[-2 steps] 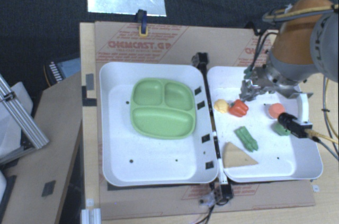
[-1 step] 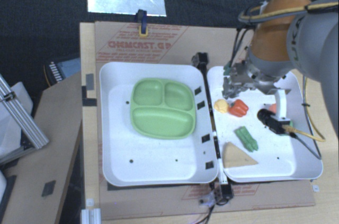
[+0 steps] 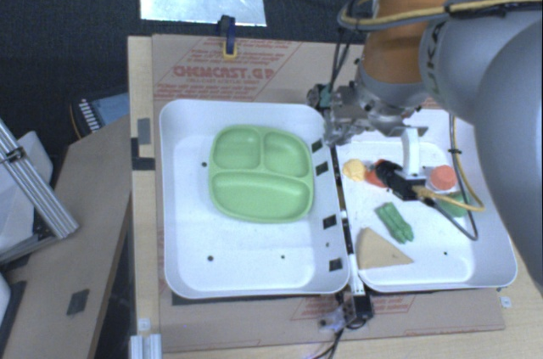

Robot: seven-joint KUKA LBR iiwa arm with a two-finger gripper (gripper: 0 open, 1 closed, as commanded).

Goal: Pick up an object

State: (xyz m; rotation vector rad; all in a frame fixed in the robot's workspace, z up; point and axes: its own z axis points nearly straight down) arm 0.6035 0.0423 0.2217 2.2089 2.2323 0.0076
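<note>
The right bin (image 3: 488, 264) holds several small things. A yellow-orange piece (image 3: 353, 171) lies near its left wall, a knobbly green piece (image 3: 395, 222) sits in the middle, and a tan wedge (image 3: 382, 249) rests toward the front. A red-orange round piece (image 3: 442, 177) lies further right, with a darker green piece (image 3: 455, 206) partly hidden beside it. My gripper (image 3: 338, 128) hangs low over the bin's back-left corner, close to the wall between the bins and just behind the yellow-orange piece. I see nothing held in it.
The left bin (image 3: 182, 264) holds a light green divided plate (image 3: 259, 173). The grey arm and its orange band cover the back right of the right bin. A yellow clamp (image 3: 228, 39) stands behind the bins.
</note>
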